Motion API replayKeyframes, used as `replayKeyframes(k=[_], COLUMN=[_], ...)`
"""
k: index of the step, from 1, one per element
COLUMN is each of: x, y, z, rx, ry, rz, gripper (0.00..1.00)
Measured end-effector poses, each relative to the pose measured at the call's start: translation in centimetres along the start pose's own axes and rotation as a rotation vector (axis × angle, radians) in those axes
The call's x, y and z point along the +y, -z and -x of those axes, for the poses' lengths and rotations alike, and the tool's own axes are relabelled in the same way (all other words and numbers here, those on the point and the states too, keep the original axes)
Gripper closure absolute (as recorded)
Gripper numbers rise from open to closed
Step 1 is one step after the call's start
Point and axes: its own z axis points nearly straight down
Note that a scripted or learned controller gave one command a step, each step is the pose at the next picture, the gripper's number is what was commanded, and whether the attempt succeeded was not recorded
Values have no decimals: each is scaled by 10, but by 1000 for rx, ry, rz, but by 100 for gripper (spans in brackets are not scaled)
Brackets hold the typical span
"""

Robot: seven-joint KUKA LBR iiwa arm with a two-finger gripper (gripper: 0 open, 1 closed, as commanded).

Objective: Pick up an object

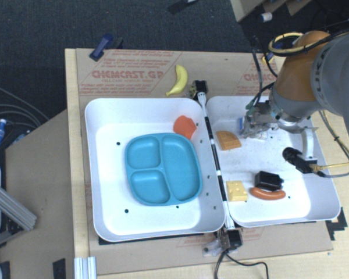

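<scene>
Bread is lying in the right bin, near its left wall, and it is looking like the nearest thing for me to be taking, though the task is leaving the choice open. Nothing is being lifted yet as far as I am judging: the bread, the cheese, the sausage and the black block just above the sausage are all resting on the bin floor, so the whole pick is still ahead of me. My gripper is hanging low over the upper part of the right bin, just right of the bread and apart from it. I am unable to be telling how my gripper is set from this angle, and I am seeing nothing caught in it. In the left bin a blue tray is sitting with an orange piece beside its upper corner, and a banana is lying on the desk beyond the bins.
</scene>
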Motion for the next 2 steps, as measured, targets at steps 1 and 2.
replayKeyframes(k=[1, 2], x=[0, 58], y=[0, -31], z=[0, 6], rx=[0, -3], ry=[0, 1], rz=[0, -7], gripper=[0, 0])
